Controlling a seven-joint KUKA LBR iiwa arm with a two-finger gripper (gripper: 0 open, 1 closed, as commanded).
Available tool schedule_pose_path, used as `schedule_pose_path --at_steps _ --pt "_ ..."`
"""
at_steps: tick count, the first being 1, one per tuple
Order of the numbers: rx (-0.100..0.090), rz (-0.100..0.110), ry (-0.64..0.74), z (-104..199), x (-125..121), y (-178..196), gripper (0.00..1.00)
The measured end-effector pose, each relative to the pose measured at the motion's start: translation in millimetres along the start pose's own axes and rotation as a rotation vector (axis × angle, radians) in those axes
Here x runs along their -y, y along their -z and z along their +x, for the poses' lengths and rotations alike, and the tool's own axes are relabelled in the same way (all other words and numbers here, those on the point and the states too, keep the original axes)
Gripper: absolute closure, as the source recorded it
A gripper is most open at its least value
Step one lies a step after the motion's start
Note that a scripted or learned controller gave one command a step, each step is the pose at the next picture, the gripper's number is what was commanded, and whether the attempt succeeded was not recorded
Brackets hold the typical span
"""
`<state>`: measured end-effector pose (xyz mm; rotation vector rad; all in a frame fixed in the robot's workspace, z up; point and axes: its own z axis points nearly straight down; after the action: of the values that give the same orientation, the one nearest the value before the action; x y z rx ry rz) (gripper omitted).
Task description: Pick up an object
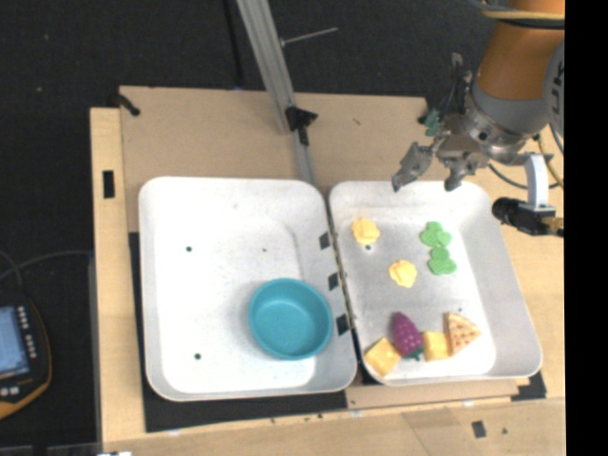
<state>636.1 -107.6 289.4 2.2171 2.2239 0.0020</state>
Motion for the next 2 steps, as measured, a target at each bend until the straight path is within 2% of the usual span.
schedule_pose_path --at_steps 1,2 --pt "0.000 0.000 0.000 0 0 0 0.00" --pt "0.003 0.004 -0.003 1 0 -42 0.00"
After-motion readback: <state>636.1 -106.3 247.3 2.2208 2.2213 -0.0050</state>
